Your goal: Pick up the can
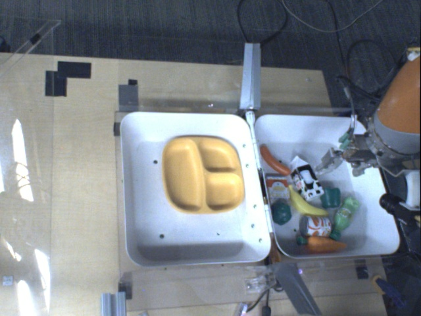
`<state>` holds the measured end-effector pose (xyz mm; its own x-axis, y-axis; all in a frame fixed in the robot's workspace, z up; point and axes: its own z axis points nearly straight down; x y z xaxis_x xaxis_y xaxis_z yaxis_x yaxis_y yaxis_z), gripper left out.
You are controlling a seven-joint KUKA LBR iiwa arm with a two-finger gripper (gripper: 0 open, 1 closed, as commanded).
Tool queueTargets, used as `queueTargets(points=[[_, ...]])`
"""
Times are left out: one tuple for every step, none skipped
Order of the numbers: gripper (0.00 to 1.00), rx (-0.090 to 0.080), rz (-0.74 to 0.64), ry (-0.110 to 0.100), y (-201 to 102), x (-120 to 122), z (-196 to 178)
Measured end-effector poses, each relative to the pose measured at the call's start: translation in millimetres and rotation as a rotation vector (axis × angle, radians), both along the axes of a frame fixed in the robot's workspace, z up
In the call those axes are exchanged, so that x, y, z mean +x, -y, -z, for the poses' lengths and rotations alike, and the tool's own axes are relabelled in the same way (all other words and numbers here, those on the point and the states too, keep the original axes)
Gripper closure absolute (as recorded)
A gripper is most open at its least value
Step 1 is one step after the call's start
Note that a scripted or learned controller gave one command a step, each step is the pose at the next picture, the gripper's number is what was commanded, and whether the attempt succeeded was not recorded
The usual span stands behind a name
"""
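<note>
The can [318, 226] has a white and orange label and stands in the front part of the right bin [378, 232]. It is hemmed in by a banana [306, 203] behind it, a carrot [323, 245] in front and a green bottle [345, 213] to its right. My gripper [335, 153] hangs over the back middle of the right bin, well behind the can and apart from it. Its fingers [327, 162] are spread open with nothing between them.
Also in the right bin are a red sausage [274, 160], a black-and-white carton [306, 179], a dark green fruit [281, 211] and a teal item [331, 197]. The left bin [141, 176] holds a yellow divided plate [202, 174]. A metal post [251, 78] stands behind the bins.
</note>
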<state>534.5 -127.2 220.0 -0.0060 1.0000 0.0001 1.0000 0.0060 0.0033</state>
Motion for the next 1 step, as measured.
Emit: queueTargets(points=[[0.0, -0.001, 0.01, 0.004, -6.8, 10.4, 124.3]])
